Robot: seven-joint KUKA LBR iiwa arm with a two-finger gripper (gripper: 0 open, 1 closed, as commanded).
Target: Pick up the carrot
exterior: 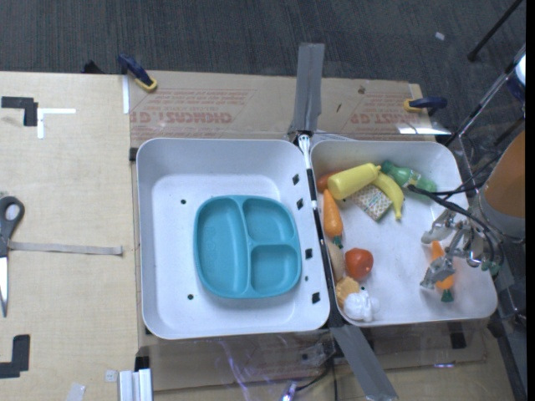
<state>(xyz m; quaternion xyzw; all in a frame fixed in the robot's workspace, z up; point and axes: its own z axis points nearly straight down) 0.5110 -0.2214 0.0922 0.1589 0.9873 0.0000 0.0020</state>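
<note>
**Carrot by the divider, gripper at the far side of the right bin**

You have two white bins side by side on the desk (58,224). The left bin (159,174) holds a teal divided plate (248,246), lying flat near its middle.

Look for the carrot (333,215) in the right bin (468,303): it lies against that bin's left wall, just beside the divider between the bins, its length running roughly along the wall. Just above it you see a yellow squeeze bottle (353,179), with a banana (391,193) and a green item (410,178) to its right and a tan speckled block (373,202) tucked between them. Below the carrot sit a red tomato (359,262) and, nearer the front corner, a white lumpy item (360,307) touching a small orange-yellow piece (346,288).

Your gripper (441,267) hangs over the right side of the right bin, well apart from the carrot. The jaws look closed around a small orange object (445,280) at their tips, though what that object is you cannot tell.

On the desk at the far left, scissors (8,224) lie beside strips of tape.
</note>
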